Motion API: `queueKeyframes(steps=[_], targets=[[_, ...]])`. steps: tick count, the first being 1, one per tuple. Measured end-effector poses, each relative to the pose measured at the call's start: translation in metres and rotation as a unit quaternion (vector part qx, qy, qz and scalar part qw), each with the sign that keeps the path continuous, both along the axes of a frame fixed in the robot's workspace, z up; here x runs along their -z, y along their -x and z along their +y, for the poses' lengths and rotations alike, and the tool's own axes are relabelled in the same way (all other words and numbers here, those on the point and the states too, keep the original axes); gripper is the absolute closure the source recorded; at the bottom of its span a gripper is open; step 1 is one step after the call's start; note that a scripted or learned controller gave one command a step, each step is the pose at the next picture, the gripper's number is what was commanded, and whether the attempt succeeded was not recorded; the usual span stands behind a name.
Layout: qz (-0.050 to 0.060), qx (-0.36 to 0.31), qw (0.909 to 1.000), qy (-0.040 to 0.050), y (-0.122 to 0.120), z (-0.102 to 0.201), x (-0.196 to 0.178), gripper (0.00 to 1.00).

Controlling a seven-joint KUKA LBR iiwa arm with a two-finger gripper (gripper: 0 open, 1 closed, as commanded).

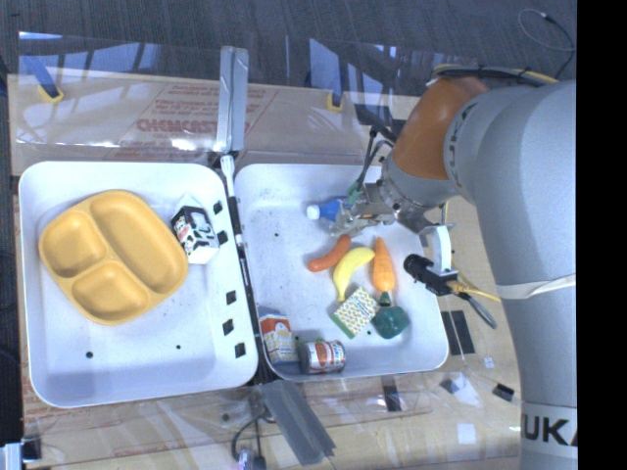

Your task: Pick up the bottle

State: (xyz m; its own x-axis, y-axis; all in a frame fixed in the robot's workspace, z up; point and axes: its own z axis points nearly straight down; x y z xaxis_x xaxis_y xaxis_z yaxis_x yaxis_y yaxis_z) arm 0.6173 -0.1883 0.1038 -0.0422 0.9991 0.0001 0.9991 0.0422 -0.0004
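Note:
The bottle (325, 210) is small, blue with a white cap, and lies on its side in the upper middle of the right bin (265, 262). My gripper (357, 211) hangs low over the bin, right at the bottle's right end. Its body hides part of the bottle. Whether it touches the bottle I cannot tell.
Below the gripper lie two carrots (328, 254), (383, 265), a banana (351, 269), a patterned packet (355, 311) and a green piece (390, 322). A can (321, 355) and a small carton (277, 338) sit at the front wall. The left bin holds a yellow divided plate (111, 255) and a milk carton (197, 231).

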Motion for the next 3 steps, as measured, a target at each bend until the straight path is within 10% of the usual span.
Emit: queueKeyframes(steps=[1, 3], targets=[[0.009, 0.190, 0.9817, 0.0003, -0.035, 0.021, 0.016, 1.00], [0.012, 0.183, 0.9830, 0.0004, -0.036, 0.024, -0.004, 1.00]])
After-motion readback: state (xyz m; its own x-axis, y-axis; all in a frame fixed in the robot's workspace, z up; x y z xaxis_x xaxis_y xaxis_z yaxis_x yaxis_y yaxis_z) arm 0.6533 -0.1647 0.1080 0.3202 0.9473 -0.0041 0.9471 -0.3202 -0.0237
